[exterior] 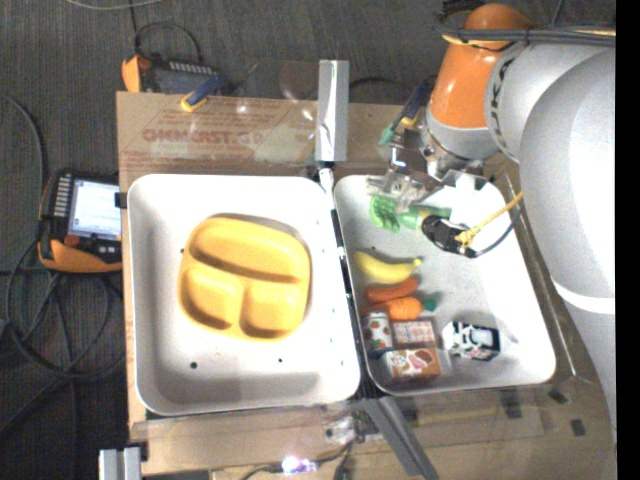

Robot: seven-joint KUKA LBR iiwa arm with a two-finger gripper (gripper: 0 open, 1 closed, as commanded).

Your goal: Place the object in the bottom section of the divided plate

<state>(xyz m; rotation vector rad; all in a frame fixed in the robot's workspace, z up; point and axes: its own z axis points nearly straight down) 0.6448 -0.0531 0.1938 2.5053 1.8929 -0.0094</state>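
Green plastic sits right at my jaws (400,200): a small green object (392,213), perhaps a toy vegetable, lies against the tip of my tool at the upper end of the right bin (530,298). I cannot tell whether my jaws are open or closed, nor whether the green object is truly held between them or merely beneath them.

Just below it in the same bin lie a yellow banana (388,265), an orange carrot (394,290), a second orange piece with a green top (408,308), two small printed boxes (412,353) and a black-and-white carton (470,340).

Across the divider, the left bin (150,298) holds the yellow divided plate (245,276), well apart from my tool. One long section runs along its top; two smaller sections sit side by side along its lower edge.

I judge this to be the pick step, at or near the grasp. The next move calls for a confirmed grip, a lift clear of the bin wall, then travel left and down to the plate's lower sections.
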